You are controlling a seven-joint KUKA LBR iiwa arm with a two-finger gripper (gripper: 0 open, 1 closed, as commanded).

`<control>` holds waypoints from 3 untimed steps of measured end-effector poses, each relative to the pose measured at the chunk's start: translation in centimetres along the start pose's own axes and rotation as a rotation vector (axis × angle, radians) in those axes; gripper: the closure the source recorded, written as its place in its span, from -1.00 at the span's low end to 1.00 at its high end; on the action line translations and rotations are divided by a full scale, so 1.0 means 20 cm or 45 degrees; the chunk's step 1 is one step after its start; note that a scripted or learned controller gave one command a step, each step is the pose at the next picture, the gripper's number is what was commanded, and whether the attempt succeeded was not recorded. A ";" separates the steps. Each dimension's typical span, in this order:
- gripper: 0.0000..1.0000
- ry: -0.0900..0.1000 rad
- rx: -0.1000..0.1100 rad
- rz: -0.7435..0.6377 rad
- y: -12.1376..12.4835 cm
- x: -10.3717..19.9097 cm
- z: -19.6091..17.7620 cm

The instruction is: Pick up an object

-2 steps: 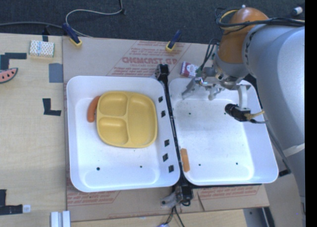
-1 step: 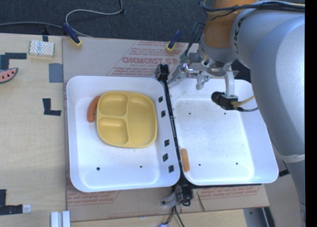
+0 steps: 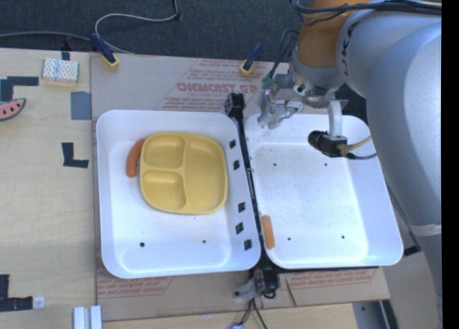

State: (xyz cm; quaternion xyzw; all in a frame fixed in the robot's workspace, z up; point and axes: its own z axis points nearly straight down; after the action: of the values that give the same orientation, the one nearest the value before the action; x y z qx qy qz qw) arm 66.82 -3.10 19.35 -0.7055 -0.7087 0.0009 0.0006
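A yellow divided plate [image 3: 183,172] lies in the left bin [image 3: 118,249]. An orange sausage-shaped piece [image 3: 133,158] rests against the plate's left side. Another small orange piece [image 3: 267,231] lies at the left wall of the right bin [image 3: 373,241], near its front. My gripper [image 3: 273,114] hangs over the back left corner of the right bin, near the divider between the bins. Nothing shows between its fingers.
A black clip [image 3: 234,103] sits on the divider just left of the gripper. Blue and yellow clamps [image 3: 251,58] hold the cardboard at the back. A black fitting with a cable [image 3: 330,142] hangs over the right bin's back part. The arm covers the right side.
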 end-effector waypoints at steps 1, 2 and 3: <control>-1.00 -0.001 0.000 0.000 0.00 0.00 0.00; 1.00 -0.001 0.001 -0.002 0.00 0.00 -0.05; -1.00 -0.001 0.001 -0.001 0.00 0.00 -0.05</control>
State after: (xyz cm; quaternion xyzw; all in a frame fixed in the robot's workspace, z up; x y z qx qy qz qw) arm 66.82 -3.06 20.27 -0.7051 -0.7091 0.0016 0.0005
